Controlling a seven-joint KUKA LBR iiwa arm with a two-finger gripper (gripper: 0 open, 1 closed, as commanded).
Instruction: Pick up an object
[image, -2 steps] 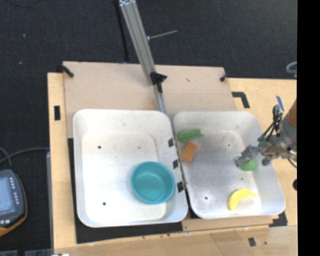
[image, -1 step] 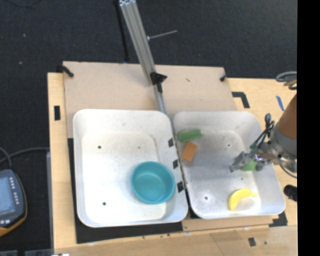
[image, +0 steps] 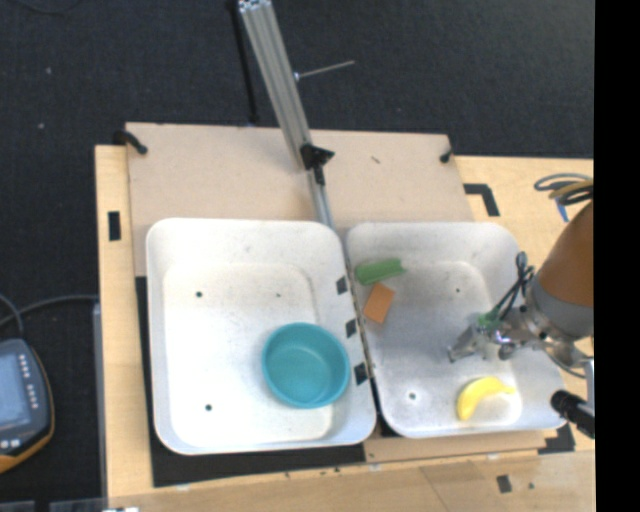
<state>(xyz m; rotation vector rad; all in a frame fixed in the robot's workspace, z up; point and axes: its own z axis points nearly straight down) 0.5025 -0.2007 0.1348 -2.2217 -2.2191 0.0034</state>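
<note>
In the right bin, a green block lies near the far left corner with an orange block just in front of it. A yellow banana-shaped piece rests near the bin's front edge. My gripper hangs over the right bin's middle, reaching in from the right, above and slightly left of the yellow piece. I see nothing between its fingers. A blue bowl sits in the left bin near its front right corner.
A slanted metal pole rises from the back, ending between the two bins. A handheld controller lies at the far left off the bench. Cables sit at the right edge.
</note>
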